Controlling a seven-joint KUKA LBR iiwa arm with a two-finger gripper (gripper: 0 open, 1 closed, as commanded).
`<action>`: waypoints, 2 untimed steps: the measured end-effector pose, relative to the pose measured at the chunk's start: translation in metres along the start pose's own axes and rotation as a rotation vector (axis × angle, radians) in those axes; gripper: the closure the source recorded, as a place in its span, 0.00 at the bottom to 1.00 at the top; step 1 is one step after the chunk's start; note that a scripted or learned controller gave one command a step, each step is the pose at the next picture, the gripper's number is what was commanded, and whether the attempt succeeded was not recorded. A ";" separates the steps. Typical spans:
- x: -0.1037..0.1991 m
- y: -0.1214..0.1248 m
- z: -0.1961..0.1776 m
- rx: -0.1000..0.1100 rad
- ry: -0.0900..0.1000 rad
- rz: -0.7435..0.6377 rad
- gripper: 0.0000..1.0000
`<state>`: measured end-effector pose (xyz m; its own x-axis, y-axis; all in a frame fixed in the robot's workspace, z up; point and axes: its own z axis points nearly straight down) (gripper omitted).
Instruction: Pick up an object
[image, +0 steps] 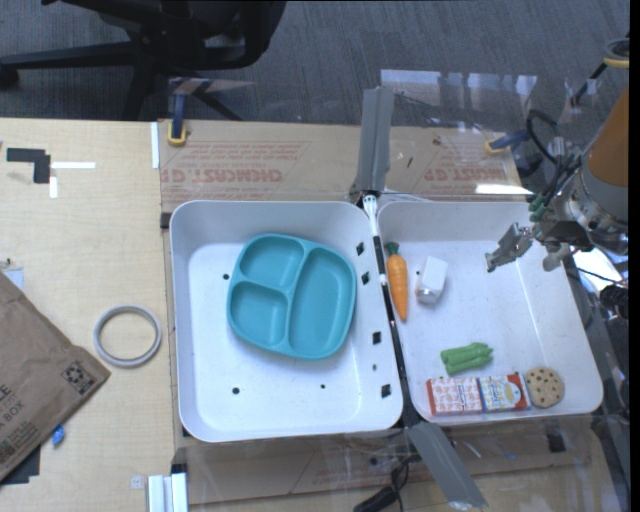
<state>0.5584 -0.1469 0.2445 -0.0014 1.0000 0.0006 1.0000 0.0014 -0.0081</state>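
Observation:
The right bin (560, 300) holds an orange carrot (398, 285) along its left wall, a small white block (432, 278) beside it, a green pea pod (466, 356), a red and white carton (476, 393) and a round cookie (544, 385) near the front. My gripper (528, 250) hangs over the bin's far right part with its two fingers spread open and nothing between them. It stands well right of the white block.
The left bin (200, 300) bears a teal divided plate (293, 296). A tape ring (128, 334) and a brown cardboard box (35, 370) lie on the wooden bench to the left. Cables hang by the arm at the right edge.

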 end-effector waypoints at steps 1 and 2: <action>0.016 -0.067 0.133 -0.002 0.001 -0.096 0.00; 0.048 -0.080 0.156 -0.003 0.000 -0.101 0.00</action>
<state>0.4772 -0.0985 0.0888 -0.1023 0.9948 0.0015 0.9947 0.1023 -0.0049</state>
